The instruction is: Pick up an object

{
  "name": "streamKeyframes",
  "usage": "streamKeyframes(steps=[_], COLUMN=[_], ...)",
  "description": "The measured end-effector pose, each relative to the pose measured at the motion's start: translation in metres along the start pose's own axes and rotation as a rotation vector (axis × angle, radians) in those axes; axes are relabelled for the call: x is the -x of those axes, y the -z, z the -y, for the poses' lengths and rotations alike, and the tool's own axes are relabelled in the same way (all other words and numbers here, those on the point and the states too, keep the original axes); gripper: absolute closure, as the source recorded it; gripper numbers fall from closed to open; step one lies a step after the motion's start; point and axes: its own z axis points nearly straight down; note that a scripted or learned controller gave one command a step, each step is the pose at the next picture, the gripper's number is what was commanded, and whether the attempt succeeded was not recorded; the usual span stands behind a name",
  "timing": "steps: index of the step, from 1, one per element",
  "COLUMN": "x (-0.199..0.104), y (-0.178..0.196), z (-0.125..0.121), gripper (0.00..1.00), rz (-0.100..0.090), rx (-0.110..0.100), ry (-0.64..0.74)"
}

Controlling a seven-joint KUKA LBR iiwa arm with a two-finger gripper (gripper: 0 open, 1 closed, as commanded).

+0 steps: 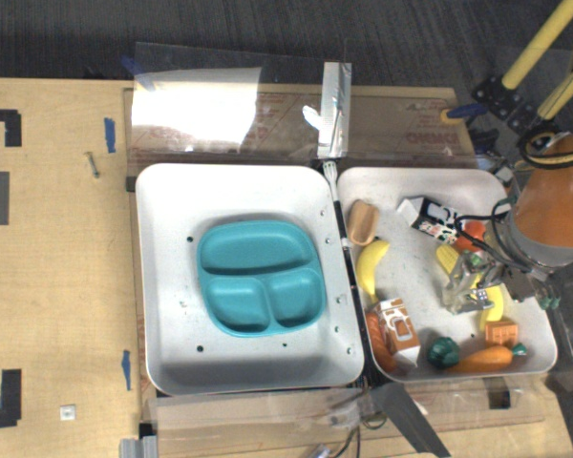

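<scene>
Gripper (470, 284) (fingers' state unclear) hangs right of the banana (370, 267), whose long axis runs up-down, inside the right bin (382, 181).

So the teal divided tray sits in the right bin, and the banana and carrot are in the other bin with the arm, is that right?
Not quite. The camera view shows the teal divided tray in the left bin. The banana and carrot lie in the right bin, where the arm reaches.

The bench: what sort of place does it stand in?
Probably a robot test lab: two white bins on a plywood bench, toy food like a banana, and the arm's end effector over them.
</scene>
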Motion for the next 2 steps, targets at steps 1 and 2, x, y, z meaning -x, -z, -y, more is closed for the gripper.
streamKeyframes(steps=[1, 2], x=[0.0, 0.003], y=[-0.001, 0.011], z=[0.0, -0.001], gripper=[0.0, 1.0], rz=[-0.001, 0.007], rx=[0.001, -0.002], ry=[0.0, 0.001])
